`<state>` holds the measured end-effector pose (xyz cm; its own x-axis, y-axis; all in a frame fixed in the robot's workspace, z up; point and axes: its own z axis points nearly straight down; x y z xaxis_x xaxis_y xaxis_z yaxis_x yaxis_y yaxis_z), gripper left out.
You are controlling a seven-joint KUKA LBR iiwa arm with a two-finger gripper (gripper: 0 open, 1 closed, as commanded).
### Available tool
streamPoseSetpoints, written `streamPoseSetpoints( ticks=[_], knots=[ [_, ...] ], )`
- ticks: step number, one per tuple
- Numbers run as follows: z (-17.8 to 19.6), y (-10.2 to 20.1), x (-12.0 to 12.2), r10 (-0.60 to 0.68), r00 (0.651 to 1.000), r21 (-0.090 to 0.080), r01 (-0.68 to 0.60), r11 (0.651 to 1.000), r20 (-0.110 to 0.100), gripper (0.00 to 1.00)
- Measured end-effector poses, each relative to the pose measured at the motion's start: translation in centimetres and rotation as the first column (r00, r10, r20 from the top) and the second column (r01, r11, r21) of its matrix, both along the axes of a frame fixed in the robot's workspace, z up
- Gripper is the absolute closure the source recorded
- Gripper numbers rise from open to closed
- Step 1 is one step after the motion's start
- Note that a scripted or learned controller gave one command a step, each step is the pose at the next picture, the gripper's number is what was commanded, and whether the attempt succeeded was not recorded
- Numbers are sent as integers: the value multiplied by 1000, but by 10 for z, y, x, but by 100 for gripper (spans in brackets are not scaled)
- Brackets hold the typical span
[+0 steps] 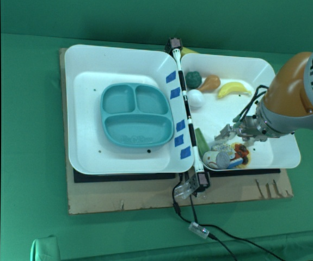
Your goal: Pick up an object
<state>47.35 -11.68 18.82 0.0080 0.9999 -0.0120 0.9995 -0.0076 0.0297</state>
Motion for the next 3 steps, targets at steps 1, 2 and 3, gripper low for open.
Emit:
streamPoseSetpoints(
  ticks=[1, 2, 3],
  knots=[
    [8, -66, -5, -1, 1000, 4, 2, 1000, -20, 0],
    [0, -5, -1, -3, 1000, -3, 3, 1000, -2, 0],
    [8, -73, -6, -1, 1000, 3, 1, 1000, -20, 0]
  ],
)
